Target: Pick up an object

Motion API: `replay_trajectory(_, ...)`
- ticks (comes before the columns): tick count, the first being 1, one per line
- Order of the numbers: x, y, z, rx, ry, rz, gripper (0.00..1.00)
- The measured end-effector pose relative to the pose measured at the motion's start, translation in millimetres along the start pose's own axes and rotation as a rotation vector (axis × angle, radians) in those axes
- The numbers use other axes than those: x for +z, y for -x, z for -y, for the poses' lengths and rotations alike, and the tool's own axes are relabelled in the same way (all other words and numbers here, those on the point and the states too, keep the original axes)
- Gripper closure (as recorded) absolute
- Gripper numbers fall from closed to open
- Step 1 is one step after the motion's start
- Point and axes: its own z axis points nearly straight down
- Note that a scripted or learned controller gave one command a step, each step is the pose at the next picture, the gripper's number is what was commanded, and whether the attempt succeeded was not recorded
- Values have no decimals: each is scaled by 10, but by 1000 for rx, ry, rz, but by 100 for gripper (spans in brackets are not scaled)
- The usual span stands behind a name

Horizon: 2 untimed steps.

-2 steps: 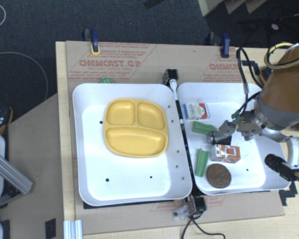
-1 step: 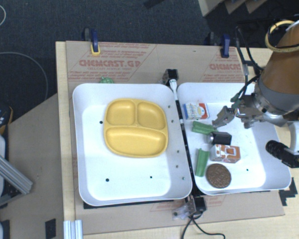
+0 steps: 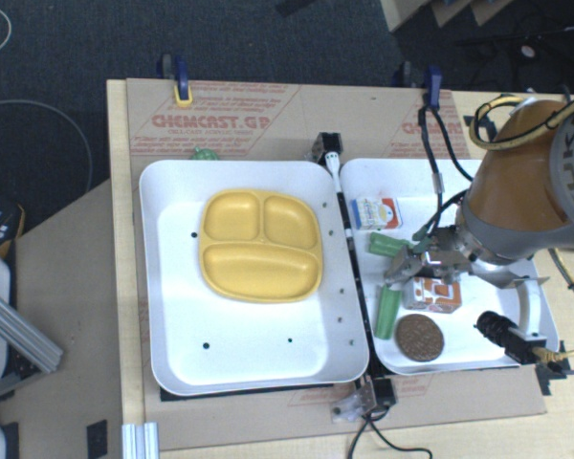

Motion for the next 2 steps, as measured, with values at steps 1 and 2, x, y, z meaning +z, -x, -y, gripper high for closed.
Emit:
replay_trajectory(1, -292, -293, -74, -3, 8, 2, 0)
replay_trajectory(2, -8, -314, 161, 0, 0, 0, 0)
